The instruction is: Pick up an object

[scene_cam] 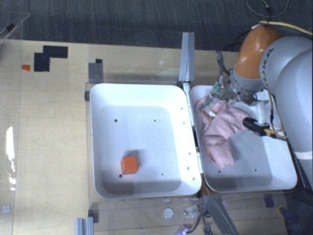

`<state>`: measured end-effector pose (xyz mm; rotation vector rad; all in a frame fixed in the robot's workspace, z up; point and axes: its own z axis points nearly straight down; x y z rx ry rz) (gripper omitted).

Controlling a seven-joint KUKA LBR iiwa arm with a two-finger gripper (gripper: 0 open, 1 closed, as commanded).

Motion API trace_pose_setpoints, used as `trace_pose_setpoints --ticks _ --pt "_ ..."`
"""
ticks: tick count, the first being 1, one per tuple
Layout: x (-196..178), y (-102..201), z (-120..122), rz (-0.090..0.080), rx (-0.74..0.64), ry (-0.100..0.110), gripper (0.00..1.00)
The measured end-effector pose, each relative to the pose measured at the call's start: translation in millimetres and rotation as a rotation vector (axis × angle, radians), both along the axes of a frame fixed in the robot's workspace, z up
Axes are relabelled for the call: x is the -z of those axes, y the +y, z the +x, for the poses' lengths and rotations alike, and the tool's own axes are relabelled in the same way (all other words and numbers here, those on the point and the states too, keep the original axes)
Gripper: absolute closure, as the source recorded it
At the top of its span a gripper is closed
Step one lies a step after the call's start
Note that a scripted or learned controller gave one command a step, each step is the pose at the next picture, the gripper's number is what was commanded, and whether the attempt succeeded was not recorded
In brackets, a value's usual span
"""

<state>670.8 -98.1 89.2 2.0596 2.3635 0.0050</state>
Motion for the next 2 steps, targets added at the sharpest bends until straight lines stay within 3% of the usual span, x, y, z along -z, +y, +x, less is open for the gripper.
trace_pose_setpoints --ticks 1,2 --pt "-99 67 -21 0.001 -0.115 -0.005 0.00" --pt "-3 0 -20 -0.001 -0.169 -0.001 0.00"
